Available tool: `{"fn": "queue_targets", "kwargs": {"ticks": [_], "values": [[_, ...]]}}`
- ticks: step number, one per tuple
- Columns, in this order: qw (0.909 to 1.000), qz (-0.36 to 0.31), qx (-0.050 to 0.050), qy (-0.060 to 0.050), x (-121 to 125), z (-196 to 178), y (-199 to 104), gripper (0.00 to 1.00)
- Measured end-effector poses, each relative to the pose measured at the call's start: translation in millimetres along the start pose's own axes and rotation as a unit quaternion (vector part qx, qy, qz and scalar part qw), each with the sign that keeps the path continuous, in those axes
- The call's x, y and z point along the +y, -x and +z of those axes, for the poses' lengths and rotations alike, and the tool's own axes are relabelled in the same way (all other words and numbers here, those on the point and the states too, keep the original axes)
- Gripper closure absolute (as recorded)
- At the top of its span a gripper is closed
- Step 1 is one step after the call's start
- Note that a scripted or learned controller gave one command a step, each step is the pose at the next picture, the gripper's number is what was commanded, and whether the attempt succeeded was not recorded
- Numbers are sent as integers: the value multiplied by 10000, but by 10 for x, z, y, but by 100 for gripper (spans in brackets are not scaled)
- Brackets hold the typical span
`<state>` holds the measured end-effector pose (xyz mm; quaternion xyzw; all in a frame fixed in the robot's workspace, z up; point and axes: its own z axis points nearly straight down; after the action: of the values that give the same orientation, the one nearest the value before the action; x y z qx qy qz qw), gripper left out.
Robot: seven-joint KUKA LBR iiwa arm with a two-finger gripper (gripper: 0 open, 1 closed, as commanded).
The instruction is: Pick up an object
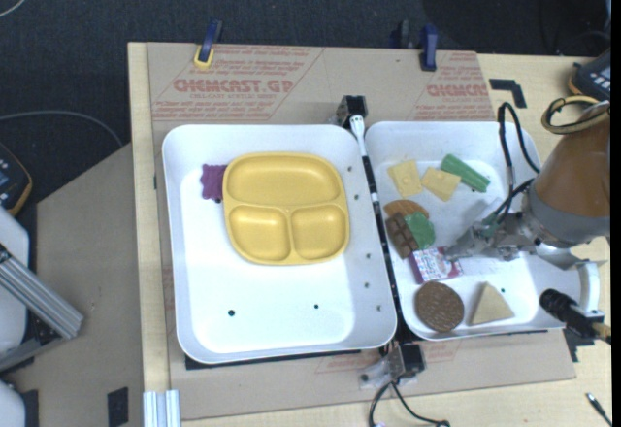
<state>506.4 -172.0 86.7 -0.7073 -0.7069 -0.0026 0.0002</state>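
Observation:
The right bin [439, 128] holds several small items: two pale yellow squares [405, 178] [441, 184], a green bar [465, 173], a brown block [400, 225] with a green piece [419, 224] on it, a pink-and-white packet [433, 266], a round brown disc [440, 306] and a tan wedge [491, 305]. My gripper [466, 243] is low over the middle of this bin, just right of and above the packet, with the wedge below it. Nothing visibly hangs from it.
The left bin [179, 250] carries a yellow divided plate [286, 207] with a small purple thing [212, 180] at its left edge. A black cable [506, 139] loops over the right bin's far right. The grey and orange arm [577, 187] covers that bin's right rim.

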Motion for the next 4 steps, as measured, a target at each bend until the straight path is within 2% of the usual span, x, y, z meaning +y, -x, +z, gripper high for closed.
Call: {"fn": "queue_targets", "kwargs": {"ticks": [1,2,3,4], "values": [[10000,4,-30,20,2,-114,19,100],[10000,-10,-32,11,-22,-596,-65,100],[10000,-5,-37,20,-99,-1153,-26,100],[10000,-10,-34,13,-85,-1399,-24,100]]}}
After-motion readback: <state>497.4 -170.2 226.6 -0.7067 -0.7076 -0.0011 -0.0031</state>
